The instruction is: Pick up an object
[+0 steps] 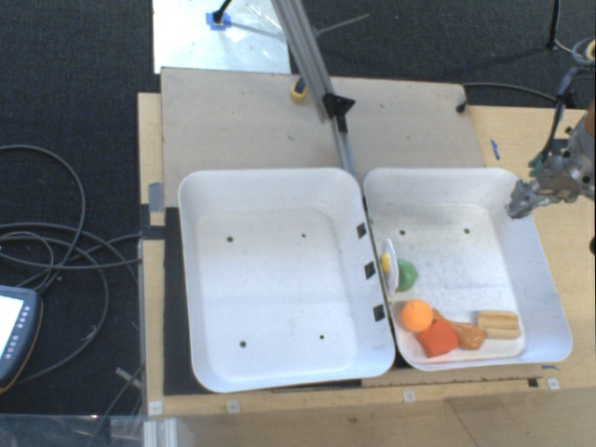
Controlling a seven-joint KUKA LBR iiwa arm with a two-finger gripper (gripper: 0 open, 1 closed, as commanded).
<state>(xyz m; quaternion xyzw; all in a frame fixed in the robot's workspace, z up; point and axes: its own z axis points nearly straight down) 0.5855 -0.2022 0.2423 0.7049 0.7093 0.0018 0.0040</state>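
From above, two shallow white bins sit side by side on a pale board bench. Both look like smooth moulded plastic with rounded corners and a raised lip. The left bin (270, 277) shows a few small dark dots on its floor. The right bin (466, 222) holds a small huddle of things in its near corner, against the wall it shares with the left bin.

There, a green ball (407, 275) lies partly behind a thin white curved piece with a yellow spot (388, 264); what that piece is cannot be made out. Just nearer the camera sits a round orange ball (416, 316), touching a blocky red piece (438, 340). An orange wedge-like shape (468, 335) lies beside the red piece, its outline blurred. A tan ridged block (498, 323), like a small loaf, rests near the bin's near right corner.

A grey metal pole (312, 59) slants across the bench's far side, down toward the gap between the bins. Black cables (56, 240) loop on the dark floor at left, and a screen device (14, 329) is cut off by the frame edge.

The gripper (523, 200) hangs at the right bin's far right rim, well apart from the pile. Most of the arm is cut off by the frame edge. The gripper is small and blurred, so whether it is spread or closed is impossible to tell.
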